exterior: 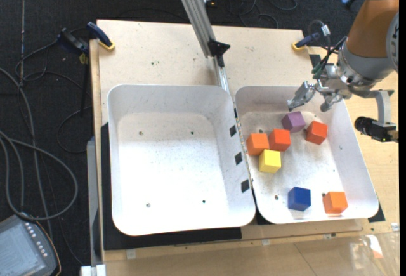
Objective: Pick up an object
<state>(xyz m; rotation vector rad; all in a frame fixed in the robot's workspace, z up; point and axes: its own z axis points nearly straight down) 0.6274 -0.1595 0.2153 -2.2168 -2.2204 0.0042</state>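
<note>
Beige bench point(158, 56) sitting on dark carpet, cables trailing at 9 and 12 o'clock, bearing two white bins. Left bin point(127, 97) lying bare apart from specks. Right bin point(361, 170) holding seven cubes: purple cube point(294, 120) at the cluster's 12 o'clock, red-orange cube point(316, 132) at 3, two orange cubes point(280, 139) point(257, 143) touching at centre, yellow cube point(269, 160) at 6 pressing against them. Blue cube point(299, 198) and another orange cube point(335, 202) sitting well apart toward the bin's 6 o'clock.

Arm reaching in from 3 o'clock, gripper point(315, 98) hovering over the bin's 1 o'clock corner, fingers spread apart, grasping nothing. Purple cube lying near, at roughly 7 o'clock from the fingertips.

Judging step: approach, pre-grasp, nothing picked yet. Next move likely calling for shifting toward 7 o'clock over the purple or red-orange cube, descending straddling one cube, then closing. Risking nudging neighbours, cluster being tight.
</note>
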